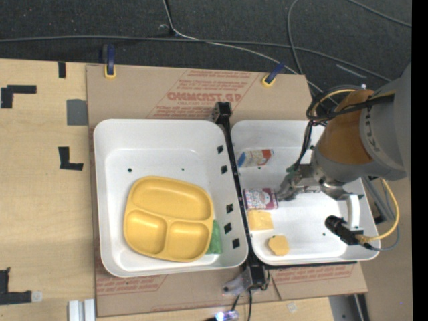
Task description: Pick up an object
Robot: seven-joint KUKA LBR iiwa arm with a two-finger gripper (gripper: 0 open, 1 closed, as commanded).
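**Arm low in right bin, claw beside the small pouch**

Two shallow white bins side by side on a cardboard sheet (pixel 200 95), clamped at its far edge by two clips. Left bin (pixel 110 139) taken up mostly by a yellow divided plate (pixel 168 218), lying flat toward the near right corner, with a green scrap (pixel 215 239) wedged between the plate's right edge and the bin wall. Open white floor along the far and left sides of that bin.

In the right bin (pixel 294 129), four small things strung along the left wall: a small white-and-red packet (pixel 257 157) toward the far end, a pink-and-white pouch (pixel 259 198) at mid-length, a flat yellow square (pixel 261 220) touching the pouch's near edge, and a rounded yellow lump (pixel 278 245) close to the near rim. Bare floor across the far right corner and between the lump and the arm's black fitting.

Arm reaching in from the right, orange band above the wrist, grey body covering the bin's right rim. Gripper (pixel 286 187) down near the bin floor, just beside the pouch's right end, perhaps touching it; too dark and small to be sure. Cannot tell whether the claw is spread or pressed together, and nothing plainly seen pinched in it. Cables looped above the wrist and trailing past the bin's right edge.
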